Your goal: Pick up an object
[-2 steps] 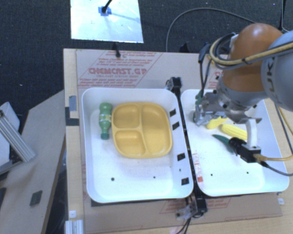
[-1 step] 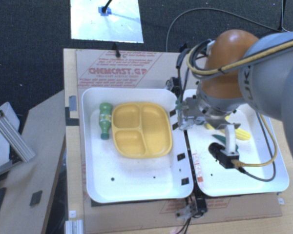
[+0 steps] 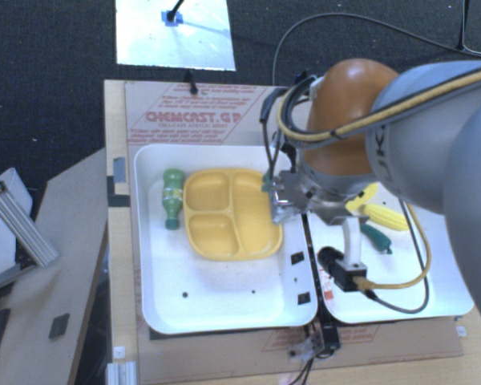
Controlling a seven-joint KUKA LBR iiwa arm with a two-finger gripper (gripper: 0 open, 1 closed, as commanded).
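Gripper point(image 3: 279, 203) hangs low over the right edge of the yellow plastic tray with three compartments point(image 3: 228, 213); I cannot tell how it is set. From the left, the small green plastic bottle point(image 3: 172, 198) lies beside this tray in the left white bin point(image 3: 216, 299). The yellow corn cob toy point(image 3: 382, 213) lies in the right bin. For a good grasp, I think it should take the tray rim squarely and lift slowly.
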